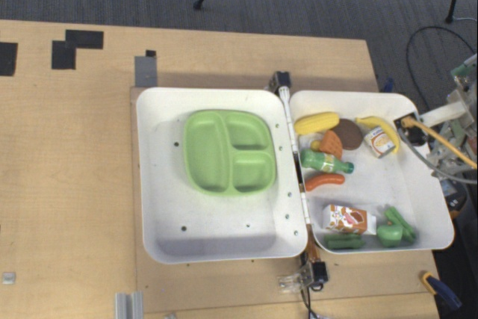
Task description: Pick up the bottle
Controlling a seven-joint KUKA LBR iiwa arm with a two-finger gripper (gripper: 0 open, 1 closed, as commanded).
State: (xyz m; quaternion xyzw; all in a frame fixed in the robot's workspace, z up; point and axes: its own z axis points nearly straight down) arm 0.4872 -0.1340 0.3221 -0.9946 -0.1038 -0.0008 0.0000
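Note:
The bottle is small and green with an orange label. It lies on its side in the right bin, close to the bin's left wall, between an orange toy and a red sausage. My gripper hangs over the right bin's right rim, well to the right of the bottle and apart from it. Nothing shows between the gripper and the bottle except bare bin floor.
The right bin also holds two yellow bananas, a brown disc, a small can, a printed packet and green toys. A green divided plate lies in the left bin.

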